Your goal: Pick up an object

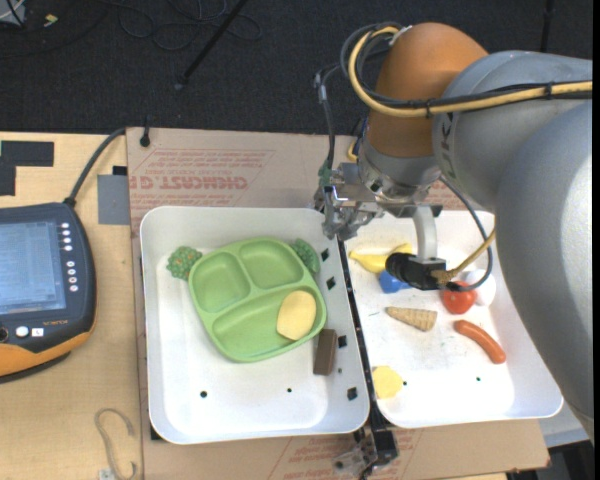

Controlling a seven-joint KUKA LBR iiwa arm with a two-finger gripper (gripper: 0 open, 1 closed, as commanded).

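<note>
Camera view: glossy green sectioned tray (242, 298) holds smooth yellow oval (297, 314).

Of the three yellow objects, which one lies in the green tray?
The pale yellow oval piece lies in the green divided tray. The other two yellow objects lie in the right bin.

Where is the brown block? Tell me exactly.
The brown block lies in the left bin, near its right wall, just off the lower right corner of the green tray and below the yellow piece resting on that tray.
</note>
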